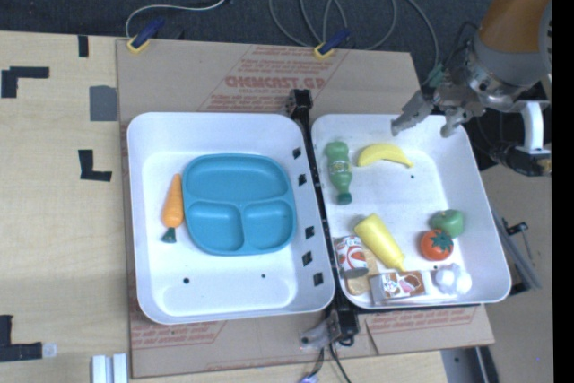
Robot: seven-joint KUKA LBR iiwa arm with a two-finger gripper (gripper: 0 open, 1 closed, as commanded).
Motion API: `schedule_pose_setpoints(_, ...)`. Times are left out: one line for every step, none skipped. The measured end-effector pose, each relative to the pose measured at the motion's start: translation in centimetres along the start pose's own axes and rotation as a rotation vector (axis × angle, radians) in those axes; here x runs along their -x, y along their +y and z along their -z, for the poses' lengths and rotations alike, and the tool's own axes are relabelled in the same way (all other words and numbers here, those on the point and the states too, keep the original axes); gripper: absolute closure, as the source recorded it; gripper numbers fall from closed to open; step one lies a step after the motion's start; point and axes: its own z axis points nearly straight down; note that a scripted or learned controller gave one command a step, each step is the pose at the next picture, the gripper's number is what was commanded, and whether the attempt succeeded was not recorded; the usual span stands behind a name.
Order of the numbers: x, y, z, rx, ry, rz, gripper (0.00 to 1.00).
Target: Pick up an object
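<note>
- The gripper (pixel 429 119) hangs over the right bin's (pixel 484 202) far edge, fingers spread apart, grasping nothing.
- The banana (pixel 384 156) lies in that bin, near the gripper, just left and nearer the camera.

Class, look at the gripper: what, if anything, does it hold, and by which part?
Nothing. The gripper hangs open above the right bin's far rim, apart from the banana.

Jaws (pixel 427 118) spread, empty, above R bin's (pixel 475 184) far edge nr banana (pixel 384 156).
</note>
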Motion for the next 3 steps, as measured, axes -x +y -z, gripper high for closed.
schedule_pose_setpoints(-4.1,1.2,-11.8,-0.004,0.002,0.0,0.0)
schedule_pose_setpoints(-5.1,1.6,-17.7,0.002,-0.001,0.0,0.0)
schedule_pose_setpoints(-5.0,1.6,-16.7,0.004,-0.002,0.0,1.0)
